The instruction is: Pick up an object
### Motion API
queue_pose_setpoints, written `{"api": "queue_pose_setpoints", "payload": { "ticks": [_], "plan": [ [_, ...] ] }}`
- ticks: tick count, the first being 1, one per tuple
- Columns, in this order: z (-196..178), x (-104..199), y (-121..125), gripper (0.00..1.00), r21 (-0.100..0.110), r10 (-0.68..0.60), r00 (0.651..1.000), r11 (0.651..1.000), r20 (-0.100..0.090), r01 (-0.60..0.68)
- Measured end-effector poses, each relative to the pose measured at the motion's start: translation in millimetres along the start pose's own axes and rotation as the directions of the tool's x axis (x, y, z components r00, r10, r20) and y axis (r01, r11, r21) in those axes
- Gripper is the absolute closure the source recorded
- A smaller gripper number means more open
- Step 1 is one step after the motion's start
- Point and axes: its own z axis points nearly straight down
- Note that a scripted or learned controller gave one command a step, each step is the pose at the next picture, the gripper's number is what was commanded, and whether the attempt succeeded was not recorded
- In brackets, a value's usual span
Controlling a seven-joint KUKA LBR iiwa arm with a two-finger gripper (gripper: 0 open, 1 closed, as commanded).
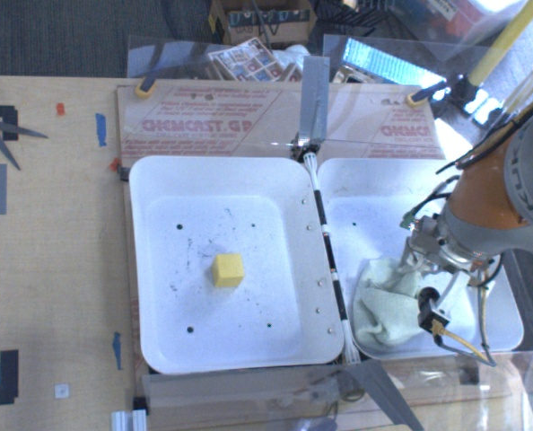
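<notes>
Bins (150,182) hold one yellow block (228,270), one cloth (383,312) (end effector (416,272) grip indiscernible).

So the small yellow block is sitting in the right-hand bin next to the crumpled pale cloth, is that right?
Not quite. The camera view shows the small yellow block alone in the left white bin; the crumpled pale cloth lies in the right white bin, under the gripper.

Grey arm (509,187) with orange band, reaching in from the right, wrist angled down and leftward.
</notes>
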Motion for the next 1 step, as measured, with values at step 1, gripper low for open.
{"api": "queue_pose_setpoints", "payload": {
  "ticks": [1],
  "plan": [
    [-109.1, 30.8, -32.6, 1.00, 0.012, -0.319, 0.948, 0.948, 0.000, 0.319]
  ]
}}
